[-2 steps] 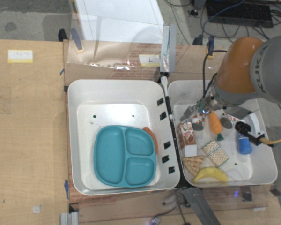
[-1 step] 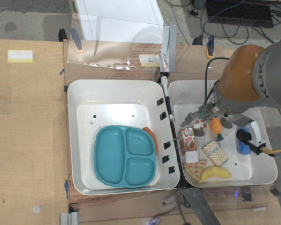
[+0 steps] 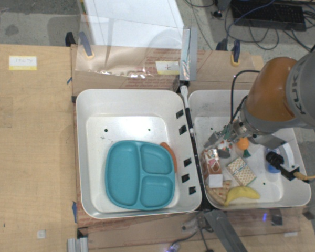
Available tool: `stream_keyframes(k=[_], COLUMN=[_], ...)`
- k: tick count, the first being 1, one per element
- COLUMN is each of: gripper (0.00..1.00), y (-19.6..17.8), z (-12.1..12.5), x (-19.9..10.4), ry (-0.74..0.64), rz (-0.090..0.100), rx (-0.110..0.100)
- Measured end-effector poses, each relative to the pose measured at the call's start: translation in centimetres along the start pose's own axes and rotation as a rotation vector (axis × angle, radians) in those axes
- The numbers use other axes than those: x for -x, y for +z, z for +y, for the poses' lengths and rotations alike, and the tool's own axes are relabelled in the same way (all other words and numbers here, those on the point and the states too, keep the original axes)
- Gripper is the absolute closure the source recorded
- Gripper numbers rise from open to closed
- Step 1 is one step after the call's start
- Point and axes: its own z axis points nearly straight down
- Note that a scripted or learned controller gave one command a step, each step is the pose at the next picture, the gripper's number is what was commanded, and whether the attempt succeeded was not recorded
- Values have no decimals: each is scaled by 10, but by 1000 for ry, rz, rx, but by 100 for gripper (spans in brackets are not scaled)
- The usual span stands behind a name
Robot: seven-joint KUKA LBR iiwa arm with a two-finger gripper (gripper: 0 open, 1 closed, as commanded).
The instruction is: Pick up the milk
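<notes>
The milk [image 3: 277,158], a white container with a blue cap, lies on its side near the right wall of the right bin [image 3: 303,193]. The gripper [image 3: 232,135] hangs over the bin's middle, left of the milk and apart from it; whether its fingers are apart or together cannot be told. Below it lie a small orange item [image 3: 243,144], a patterned packet [image 3: 241,171] and a banana [image 3: 241,195]. The left bin [image 3: 89,114] holds a teal divided tray [image 3: 140,173].
</notes>
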Motion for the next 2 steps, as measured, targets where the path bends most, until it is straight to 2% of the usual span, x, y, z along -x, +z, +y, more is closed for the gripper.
stream_keyframes(k=[1,2], gripper=[0,100], y=[0,-6], z=[-19,-21], x=[-8,-8], ry=[-85,-81], rz=[1,6], rx=[-1,-7])
